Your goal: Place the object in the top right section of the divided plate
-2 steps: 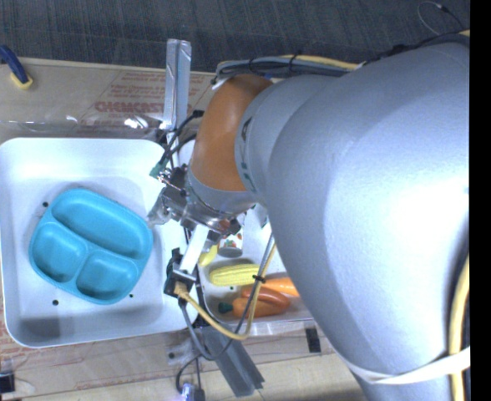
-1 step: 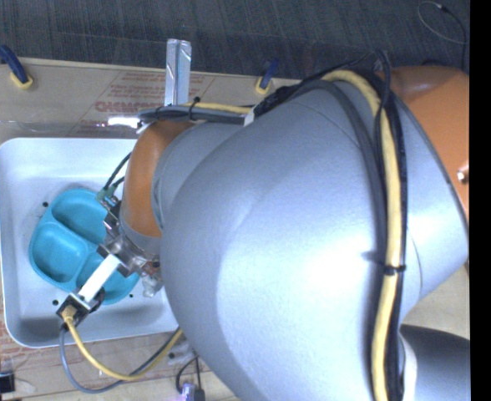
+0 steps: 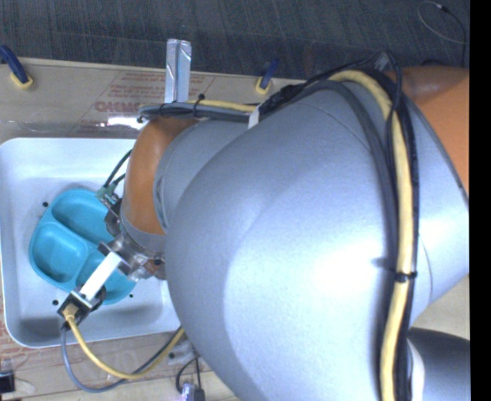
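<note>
The arm (image 3: pixel 312 241) takes up most of the camera view: a grey casing reaching in from the right, with yellow and black cables (image 3: pixel 396 182) strapped along it. The orange band (image 3: pixel 141 182) sits above the wrist, and the wrist hangs over the left white bin (image 3: pixel 20 182).

Left bin: holds a blue divided plate (image 3: pixel 58 241), lying toward the bin's left half. Two sections of it are visible and both look bare. The right side of the plate is covered by the wrist and its white bracket (image 3: pixel 103 276). A yellow cable (image 3: pixel 120 366) trails from the bracket tip over the bin's near wall.

Gripper: I cannot tell its state, since the wrist body blocks it. The object to be placed cannot be made out either, whether at the gripper or on the plate's visible parts.

Progress, as a judgement: the arm is positioned above the plate's right portion, which fits an approach to or a release at the target section. Placement itself is unconfirmed, as the top right section is hidden. Left to do: verify the object lands in that section, then clear the arm.
</note>
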You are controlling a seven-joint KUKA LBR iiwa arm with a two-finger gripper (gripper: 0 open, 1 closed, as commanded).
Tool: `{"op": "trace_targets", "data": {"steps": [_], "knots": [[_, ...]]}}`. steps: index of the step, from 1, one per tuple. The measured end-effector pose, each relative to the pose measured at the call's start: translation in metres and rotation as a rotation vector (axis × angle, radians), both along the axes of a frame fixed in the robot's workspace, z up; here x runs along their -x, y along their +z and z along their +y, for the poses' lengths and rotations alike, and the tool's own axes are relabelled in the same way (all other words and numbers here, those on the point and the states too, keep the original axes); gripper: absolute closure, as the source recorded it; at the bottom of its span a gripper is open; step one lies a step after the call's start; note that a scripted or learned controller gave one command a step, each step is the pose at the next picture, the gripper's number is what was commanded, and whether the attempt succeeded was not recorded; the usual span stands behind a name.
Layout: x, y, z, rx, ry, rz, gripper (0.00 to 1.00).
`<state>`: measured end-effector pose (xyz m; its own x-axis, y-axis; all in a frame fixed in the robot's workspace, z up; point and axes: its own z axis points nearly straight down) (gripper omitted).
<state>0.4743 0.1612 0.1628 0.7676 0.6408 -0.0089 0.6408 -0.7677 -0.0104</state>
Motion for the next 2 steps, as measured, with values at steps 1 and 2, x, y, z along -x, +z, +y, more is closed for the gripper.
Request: {"op": "trace_targets", "data": {"steps": [1, 2], "knots": [[-0.0512, -0.0002, -0.0146, 0.002, 0.050, -0.007, 1.00], [-0.0511, -0.0002, -0.0145, 0.002, 0.051, -0.007, 0.00]]}}
